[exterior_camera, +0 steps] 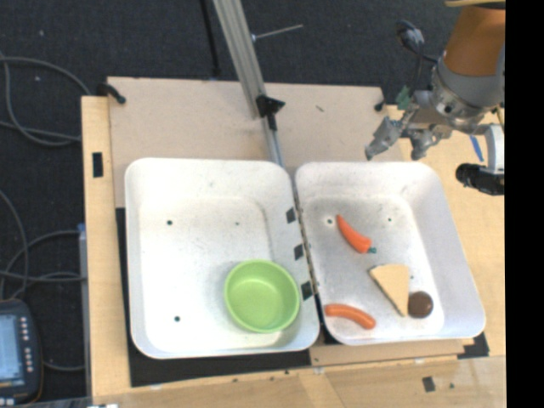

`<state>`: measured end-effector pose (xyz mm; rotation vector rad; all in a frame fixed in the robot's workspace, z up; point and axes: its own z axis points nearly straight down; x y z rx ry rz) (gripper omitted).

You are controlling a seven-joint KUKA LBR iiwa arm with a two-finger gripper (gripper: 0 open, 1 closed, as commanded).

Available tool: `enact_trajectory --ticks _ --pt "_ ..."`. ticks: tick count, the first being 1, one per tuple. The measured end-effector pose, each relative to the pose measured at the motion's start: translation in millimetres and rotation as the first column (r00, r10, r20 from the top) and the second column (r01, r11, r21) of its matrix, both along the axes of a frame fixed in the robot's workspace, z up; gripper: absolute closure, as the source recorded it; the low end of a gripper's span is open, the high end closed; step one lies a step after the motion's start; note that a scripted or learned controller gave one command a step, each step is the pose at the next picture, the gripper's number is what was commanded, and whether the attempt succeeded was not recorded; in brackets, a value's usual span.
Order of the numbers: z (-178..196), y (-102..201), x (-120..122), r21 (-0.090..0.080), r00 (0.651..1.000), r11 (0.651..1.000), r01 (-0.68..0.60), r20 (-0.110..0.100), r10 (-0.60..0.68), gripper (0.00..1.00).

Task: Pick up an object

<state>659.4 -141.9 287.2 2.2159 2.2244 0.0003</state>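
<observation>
The gripper (398, 143) hangs above the far right corner of the right bin (450, 219), its two fingers spread apart with nothing between them. It sits over the bin's rim rather than over any of the objects, so the pick has not yet begun in any visible way.

Four candidates lie in that bin. Nearest the gripper is an orange carrot (354, 234) with a small green tip, lying at a slant near the bin's middle. Further toward the near edge sit a tan cheese wedge (391, 285) and a dark brown ball (420, 303), the two touching or just beside each other. An orange sausage (349, 314) lies along the near left wall of the bin.

The left bin (170, 202) holds a green bowl (262, 295) in its near right corner, well apart from the arm.

All of the task appears still ahead: choosing an object, moving over it, descending, closing and lifting. The carrot looks the easiest reach, lying apart from its neighbours.
</observation>
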Motion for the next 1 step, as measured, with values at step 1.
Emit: enact_trajectory --ticks 1 --pt "0.0 -0.3 -0.1 -0.001 1.0 1.0 0.0 0.0 0.0 0.0"
